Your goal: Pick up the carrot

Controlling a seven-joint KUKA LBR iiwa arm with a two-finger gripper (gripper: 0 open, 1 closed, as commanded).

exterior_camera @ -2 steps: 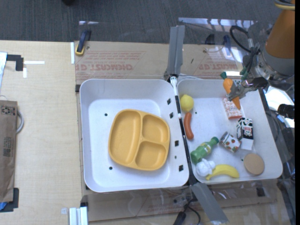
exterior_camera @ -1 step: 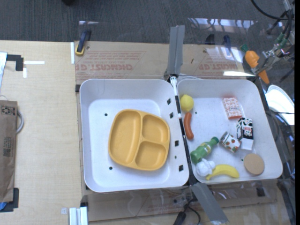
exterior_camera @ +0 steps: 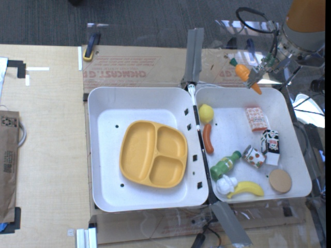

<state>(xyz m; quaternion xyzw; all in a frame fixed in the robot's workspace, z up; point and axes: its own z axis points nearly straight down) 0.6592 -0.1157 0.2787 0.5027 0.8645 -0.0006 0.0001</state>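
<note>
You'll see the gripper (exterior_camera: 260,71) clenched on the carrot (exterior_camera: 246,75), it seems, raised over the right bin's (exterior_camera: 295,122) far rim. Below lie 1 lemon (exterior_camera: 206,112), 1 sausage (exterior_camera: 208,138), 1 green bottle (exterior_camera: 225,164) and 1 banana (exterior_camera: 246,189). The left bin (exterior_camera: 98,138) holds 1 yellow plate (exterior_camera: 153,153).

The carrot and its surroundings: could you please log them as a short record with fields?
carrot: orange, lifted above the right bin's far edge, clamped in the pincer
right bin: lemon, sausage, green bottle, banana, milk carton, round cookie
left bin: yellow divided plate
task state: carrot lifted clear of the bin
</note>
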